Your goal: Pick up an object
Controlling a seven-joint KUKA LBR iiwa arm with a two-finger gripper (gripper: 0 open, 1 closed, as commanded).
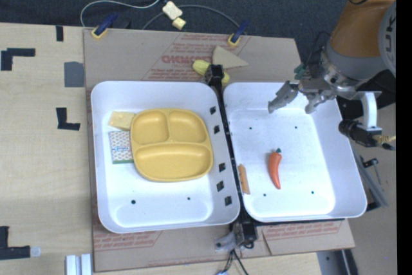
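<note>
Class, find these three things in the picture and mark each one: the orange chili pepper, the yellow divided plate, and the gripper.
orange chili pepper (275, 170), camera view, middle of its body.
yellow divided plate (172, 144), camera view, ridge between its compartments.
gripper (298, 102), camera view, midway between its fingertips.

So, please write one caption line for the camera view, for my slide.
Open gripper hovers above the right bin, carrot lying below it.

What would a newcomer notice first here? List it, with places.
The yellow divided plate fills much of the left bin, with a small packet at its left edge. In the right bin lies an orange chili pepper. The end effector hangs open over that bin's far side.
</note>
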